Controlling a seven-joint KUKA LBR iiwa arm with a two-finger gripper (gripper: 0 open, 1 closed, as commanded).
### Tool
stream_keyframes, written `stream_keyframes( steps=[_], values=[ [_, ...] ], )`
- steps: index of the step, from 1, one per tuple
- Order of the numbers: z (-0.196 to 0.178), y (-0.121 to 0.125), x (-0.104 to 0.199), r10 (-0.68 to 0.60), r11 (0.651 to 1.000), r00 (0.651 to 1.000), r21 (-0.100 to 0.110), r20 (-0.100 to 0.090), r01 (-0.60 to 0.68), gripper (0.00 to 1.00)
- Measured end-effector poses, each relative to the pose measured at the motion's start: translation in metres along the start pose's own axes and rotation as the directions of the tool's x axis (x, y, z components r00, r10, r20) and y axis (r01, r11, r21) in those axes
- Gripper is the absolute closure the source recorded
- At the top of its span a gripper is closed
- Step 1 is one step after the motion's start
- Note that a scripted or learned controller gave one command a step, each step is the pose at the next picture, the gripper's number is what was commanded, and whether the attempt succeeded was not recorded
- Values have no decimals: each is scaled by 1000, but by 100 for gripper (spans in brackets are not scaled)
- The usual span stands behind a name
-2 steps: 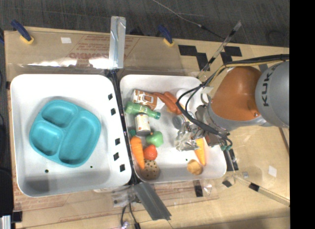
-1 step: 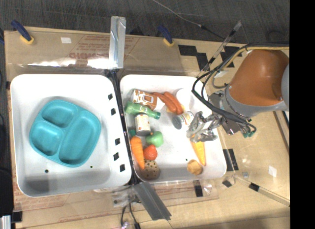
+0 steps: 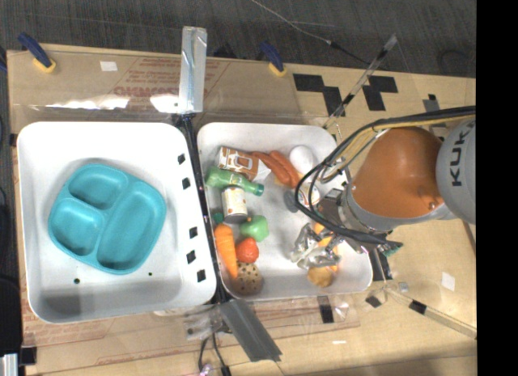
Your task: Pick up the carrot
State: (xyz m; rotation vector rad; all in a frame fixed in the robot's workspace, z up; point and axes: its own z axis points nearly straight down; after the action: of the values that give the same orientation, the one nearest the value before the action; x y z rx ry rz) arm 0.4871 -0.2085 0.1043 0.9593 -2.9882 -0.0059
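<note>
Arm (image 3: 453, 174) cropped at right edge

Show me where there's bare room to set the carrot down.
Left bin: bare floor around the teal divided plate, widest along its near edge. Right bin: crowded; carrot, tomato and can packed together, gripper beside them.

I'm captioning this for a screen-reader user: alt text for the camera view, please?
The arm's tool hangs low over the right bin, apart from the carrot lying by the bin's left wall among other toy foods. A teal divided plate sits in the left bin.
</note>
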Motion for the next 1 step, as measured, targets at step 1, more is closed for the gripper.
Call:
stream_keyframes(
  steps=[1],
  values=[
    [-115, -21, -29, -276, 961, 961, 10, 3, 276, 100]
  ],
)
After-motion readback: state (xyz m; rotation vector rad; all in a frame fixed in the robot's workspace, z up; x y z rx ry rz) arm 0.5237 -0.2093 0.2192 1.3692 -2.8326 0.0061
